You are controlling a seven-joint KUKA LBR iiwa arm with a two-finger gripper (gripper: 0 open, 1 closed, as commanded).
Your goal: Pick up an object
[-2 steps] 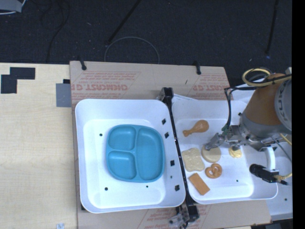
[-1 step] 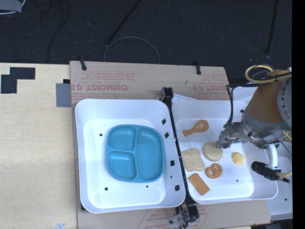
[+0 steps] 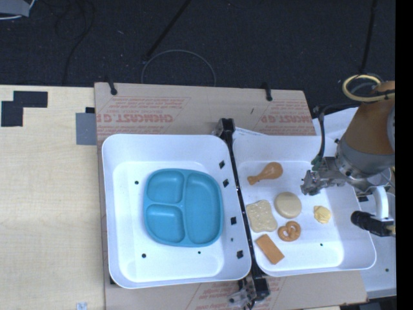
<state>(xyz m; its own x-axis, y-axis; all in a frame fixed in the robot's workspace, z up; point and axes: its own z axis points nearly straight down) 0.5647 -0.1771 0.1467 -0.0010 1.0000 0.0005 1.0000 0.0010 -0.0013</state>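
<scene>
Gripper (image 3: 312,183) hung low over right bin (image 3: 358,254), upper right part; fingers too dark and small to tell if spread or closed, nothing seen betw. them. Just left and below it sat a round cream bun (image 3: 288,205); a small yellow piece (image 3: 322,214) lay just below. Further left: drumstick (image 3: 266,172), cracker (image 3: 261,216), pretzel (image 3: 290,230), orange wedge (image 3: 270,248) near front. Left bin (image 3: 122,263) held a blue divided plate (image 3: 182,206), centred.

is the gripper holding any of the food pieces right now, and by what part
Nothing is held: the gripper hovers over the right bin, with no item between its fingers.
</scene>
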